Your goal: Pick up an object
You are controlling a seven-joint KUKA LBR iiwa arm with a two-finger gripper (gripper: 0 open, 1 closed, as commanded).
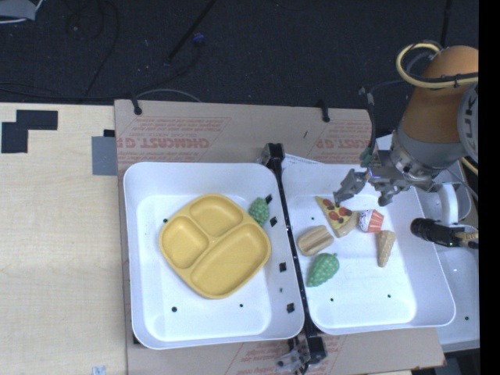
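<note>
Camera view: the gripper [365, 189] hangs over the upper part of the right bin [426, 307], reaching in from the right edge. Its two fingers stand spread apart, with nothing between them.

The toys lie below and slightly left of the gripper. The pizza slice [335, 213] is nearest, just below the left finger [348, 184], with its long axis running diagonally from upper left to lower right. The red-and-white carton [369, 221] sits just below the gripper, touching the slice. The hot dog [315, 240] lies further down and left, the ice cream cone [385, 248] down and right, the green bunch [323, 269] lowest.

The yellow tray [215, 245] and a second green piece [259, 209] occupy the left bin [148, 311], well apart from the gripper.

Judgement: the pizza slice is the closest candidate; a short descent down-left reaches it.
</note>
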